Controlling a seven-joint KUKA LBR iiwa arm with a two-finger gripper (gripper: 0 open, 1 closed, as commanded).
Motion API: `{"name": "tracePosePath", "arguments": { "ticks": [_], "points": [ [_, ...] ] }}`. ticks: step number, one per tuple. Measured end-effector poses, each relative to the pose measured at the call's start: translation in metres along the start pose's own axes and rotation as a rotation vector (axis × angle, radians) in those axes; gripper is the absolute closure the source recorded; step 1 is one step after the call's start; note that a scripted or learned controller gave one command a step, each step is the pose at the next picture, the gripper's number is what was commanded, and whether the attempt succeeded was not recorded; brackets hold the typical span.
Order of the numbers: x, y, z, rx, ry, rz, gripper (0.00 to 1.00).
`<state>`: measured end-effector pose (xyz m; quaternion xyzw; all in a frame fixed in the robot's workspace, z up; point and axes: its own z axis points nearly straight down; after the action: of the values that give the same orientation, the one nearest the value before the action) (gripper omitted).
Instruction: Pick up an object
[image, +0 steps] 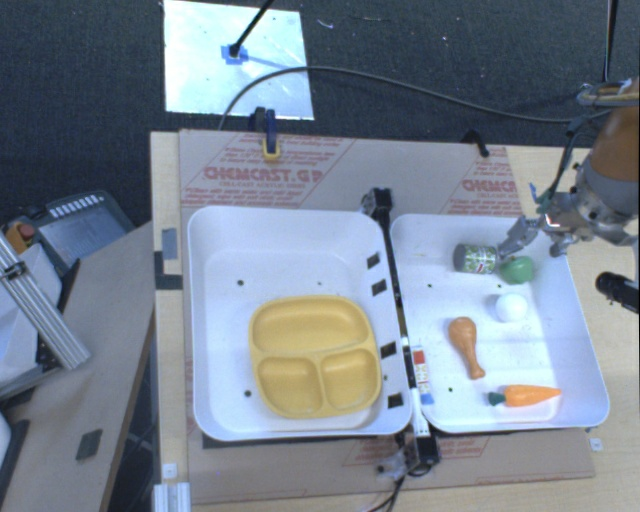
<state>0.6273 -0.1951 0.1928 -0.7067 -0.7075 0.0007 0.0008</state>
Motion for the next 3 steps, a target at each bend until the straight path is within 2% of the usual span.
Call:
{"name": "tracePosePath", "arguments": {
  "ticks": [1, 2, 3],
  "points": [
    [0.006, 0.001, 0.043, -0.001, 0.0, -0.004, 0.0],
    [0.006, -0.008, 0.1, 0.0, 0.0, 0.0, 0.0],
    [0.005, -0.006, 0.085, -0.007, -0.002, -0.001, 1.0]
  ]
}}
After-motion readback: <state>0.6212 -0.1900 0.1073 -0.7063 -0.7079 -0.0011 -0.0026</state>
